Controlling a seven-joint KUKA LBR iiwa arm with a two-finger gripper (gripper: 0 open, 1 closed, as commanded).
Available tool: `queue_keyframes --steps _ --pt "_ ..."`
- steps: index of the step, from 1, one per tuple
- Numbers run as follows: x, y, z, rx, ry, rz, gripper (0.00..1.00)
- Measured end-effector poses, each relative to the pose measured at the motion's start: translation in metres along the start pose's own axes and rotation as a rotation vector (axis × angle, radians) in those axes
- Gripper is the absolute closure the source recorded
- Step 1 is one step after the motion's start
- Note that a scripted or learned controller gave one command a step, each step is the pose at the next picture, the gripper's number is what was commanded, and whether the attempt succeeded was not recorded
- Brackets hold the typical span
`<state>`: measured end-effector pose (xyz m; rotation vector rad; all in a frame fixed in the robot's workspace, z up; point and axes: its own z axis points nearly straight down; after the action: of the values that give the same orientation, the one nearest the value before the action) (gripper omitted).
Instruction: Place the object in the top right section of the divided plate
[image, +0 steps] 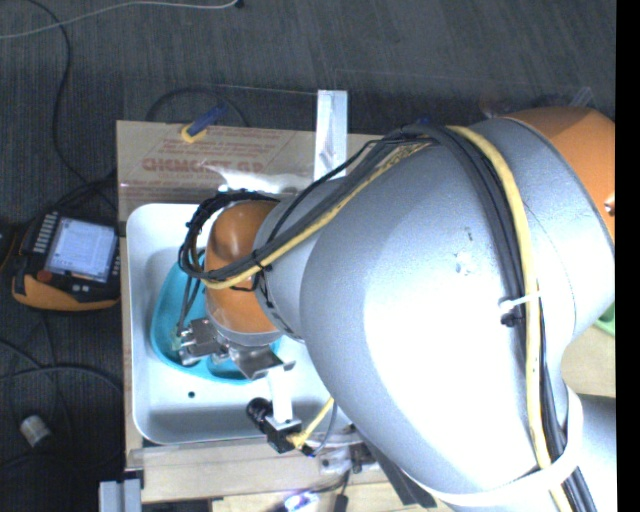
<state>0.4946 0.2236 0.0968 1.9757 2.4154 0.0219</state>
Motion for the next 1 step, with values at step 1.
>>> queue_keyframes --steps 1 --pt "-0.0242 -0.0103 -0.2131 0.024 0.01 -0.425 1.0"
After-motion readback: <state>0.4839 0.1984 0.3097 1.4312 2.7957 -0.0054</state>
